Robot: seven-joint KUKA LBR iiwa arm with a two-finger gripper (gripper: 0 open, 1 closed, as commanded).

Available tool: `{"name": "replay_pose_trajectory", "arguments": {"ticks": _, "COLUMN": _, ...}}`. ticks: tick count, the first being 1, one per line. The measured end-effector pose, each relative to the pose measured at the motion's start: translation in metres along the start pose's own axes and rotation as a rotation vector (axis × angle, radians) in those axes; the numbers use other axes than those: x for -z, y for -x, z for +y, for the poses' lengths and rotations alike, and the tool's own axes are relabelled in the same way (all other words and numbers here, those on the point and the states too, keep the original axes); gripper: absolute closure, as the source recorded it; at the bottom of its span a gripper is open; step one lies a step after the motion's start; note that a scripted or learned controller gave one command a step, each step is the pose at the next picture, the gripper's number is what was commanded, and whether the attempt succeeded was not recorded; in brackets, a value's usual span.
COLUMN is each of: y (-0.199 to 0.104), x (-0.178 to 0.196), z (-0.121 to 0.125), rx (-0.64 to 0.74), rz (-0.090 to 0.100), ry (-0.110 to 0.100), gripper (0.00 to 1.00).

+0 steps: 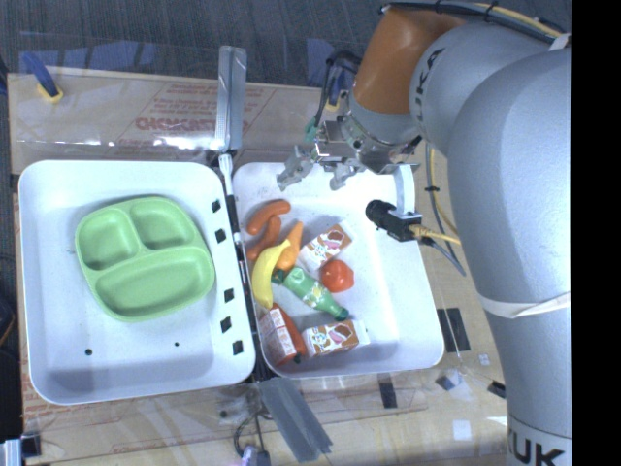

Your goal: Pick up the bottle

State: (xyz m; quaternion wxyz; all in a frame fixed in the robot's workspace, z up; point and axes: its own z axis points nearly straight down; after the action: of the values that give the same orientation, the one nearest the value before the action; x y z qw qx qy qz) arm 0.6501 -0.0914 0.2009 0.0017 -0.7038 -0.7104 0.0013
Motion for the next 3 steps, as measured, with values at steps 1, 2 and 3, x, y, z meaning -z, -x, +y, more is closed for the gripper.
{"name": "replay_pose_trajectory", "arguments": {"ticks": 1, "y": 0.026, "x": -0.057, "z": -0.059, "rx": -0.011, "rz": 0.000, "ry": 0.000, "gripper": 0.00}}
{"name": "replay_pose_trajectory", "arguments": {"ticks": 2, "y": 0.033, "x": -0.109, "z": -0.120, "rx": 0.097, "rz": -0.001, "ry": 0.004, "gripper": 0.00}}
{"name": "replay_pose_trajectory", "arguments": {"ticks": 3, "y": 0.033, "x": -0.099, "z": -0.119, "rx": 0.104, "rz": -0.002, "ry": 0.005, "gripper": 1.00}}
